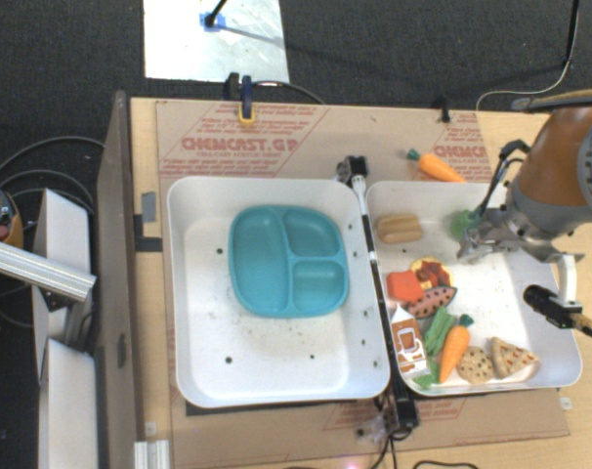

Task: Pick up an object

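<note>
Light: bright, even, from above
Shadows: soft, faint
Glare: white bins (208, 360) nearly washed out
Focus: slightly soft, grainy throughout

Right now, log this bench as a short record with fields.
left bin: holds a teal divided plate
right bin: toy foods, among them a bread roll, a carrot, a milk carton
outside bins: second carrot on the cardboard
gripper: low over right bin's far side, beside a green item

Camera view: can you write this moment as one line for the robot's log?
arm: over right bin | pincer: near green toy | teal plate: left bin | carrot: outside the bins
</note>
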Controlling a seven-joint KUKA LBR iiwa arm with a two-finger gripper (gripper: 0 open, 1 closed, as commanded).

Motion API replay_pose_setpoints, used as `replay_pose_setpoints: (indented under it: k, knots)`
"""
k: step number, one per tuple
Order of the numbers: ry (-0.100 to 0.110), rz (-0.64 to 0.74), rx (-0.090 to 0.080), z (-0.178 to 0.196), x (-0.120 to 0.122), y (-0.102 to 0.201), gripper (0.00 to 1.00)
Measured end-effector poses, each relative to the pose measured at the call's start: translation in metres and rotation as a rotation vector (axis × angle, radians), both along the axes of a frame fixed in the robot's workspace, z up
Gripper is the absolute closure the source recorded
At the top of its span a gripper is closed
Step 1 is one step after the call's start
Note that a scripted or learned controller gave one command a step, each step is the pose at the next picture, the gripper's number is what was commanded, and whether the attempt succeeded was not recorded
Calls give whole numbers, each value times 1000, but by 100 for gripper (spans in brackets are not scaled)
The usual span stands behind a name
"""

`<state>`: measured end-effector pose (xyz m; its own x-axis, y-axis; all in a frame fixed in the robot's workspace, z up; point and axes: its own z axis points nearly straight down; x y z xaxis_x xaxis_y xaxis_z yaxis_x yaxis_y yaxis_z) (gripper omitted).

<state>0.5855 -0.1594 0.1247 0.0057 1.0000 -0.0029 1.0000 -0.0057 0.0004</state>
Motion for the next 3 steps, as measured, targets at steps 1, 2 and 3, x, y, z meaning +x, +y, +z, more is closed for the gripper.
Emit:
replay_pose_setpoints:
  k: [1, 2, 3]
  knots:
    - [-1, 7, 2, -2, 2, 5, 0]
    - [-9, 12, 0, -40, 76, -15, 0]
    - [-5, 14, 3, -39, 85, 23, 0]
